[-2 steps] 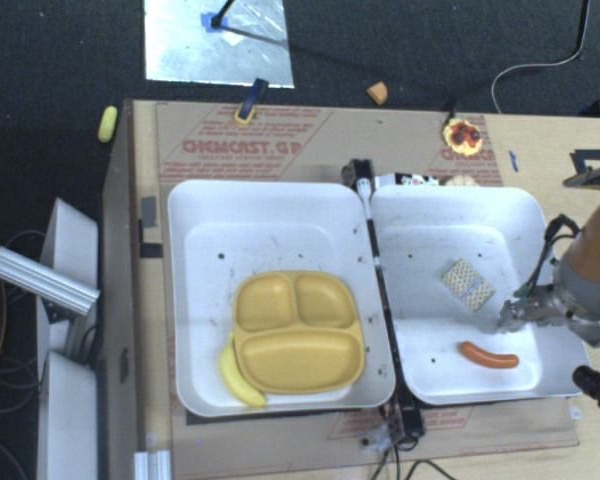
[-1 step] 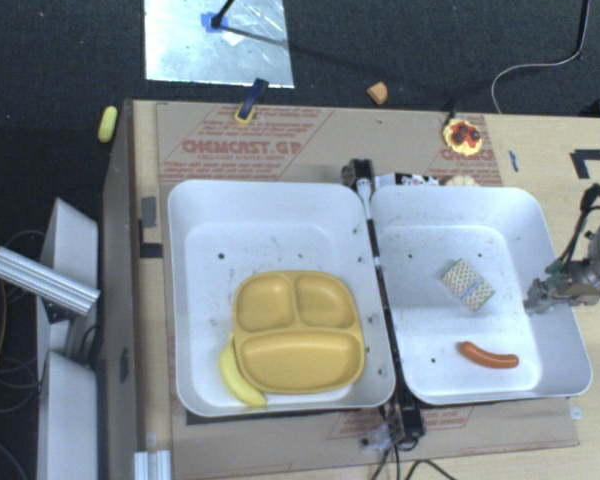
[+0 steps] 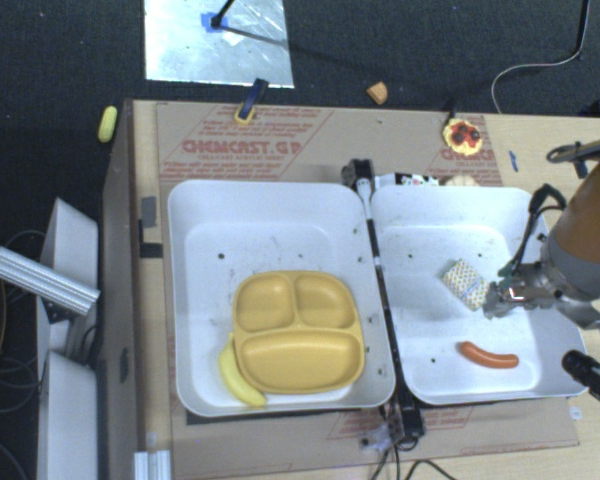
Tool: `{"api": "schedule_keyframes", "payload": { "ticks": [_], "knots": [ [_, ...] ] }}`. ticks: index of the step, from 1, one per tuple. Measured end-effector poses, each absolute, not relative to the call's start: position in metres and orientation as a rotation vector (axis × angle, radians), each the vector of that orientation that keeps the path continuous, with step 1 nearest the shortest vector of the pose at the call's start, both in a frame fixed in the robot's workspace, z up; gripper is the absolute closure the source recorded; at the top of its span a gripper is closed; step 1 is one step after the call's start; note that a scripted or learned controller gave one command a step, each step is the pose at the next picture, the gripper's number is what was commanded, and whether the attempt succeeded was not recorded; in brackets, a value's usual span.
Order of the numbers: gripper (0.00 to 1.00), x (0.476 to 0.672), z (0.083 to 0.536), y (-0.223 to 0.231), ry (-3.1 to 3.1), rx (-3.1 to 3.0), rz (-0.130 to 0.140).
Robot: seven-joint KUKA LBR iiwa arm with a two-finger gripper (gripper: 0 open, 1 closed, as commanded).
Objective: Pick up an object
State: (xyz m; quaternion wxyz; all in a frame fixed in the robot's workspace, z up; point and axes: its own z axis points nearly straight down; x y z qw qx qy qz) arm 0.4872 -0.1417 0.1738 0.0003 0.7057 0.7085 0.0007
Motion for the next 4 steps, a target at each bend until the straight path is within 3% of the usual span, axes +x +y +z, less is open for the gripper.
{"api": "schedule_keyframes", "payload": {
  "ticks": [1, 2, 3, 4],
  "knots": [
    [1.0, 0.534, 0.15, -0.142, 2.225, 2.217, 0.001],
    [0.0, 0.534, 0.151, -0.142, 2.225, 2.217, 0.001],
    [0.0, 0.492, 0.084, -0.177, 2.221, 2.221, 0.0],
    [0.0, 0.536, 0.117, -0.13, 2.224, 2.215, 0.004]
  ]
}}
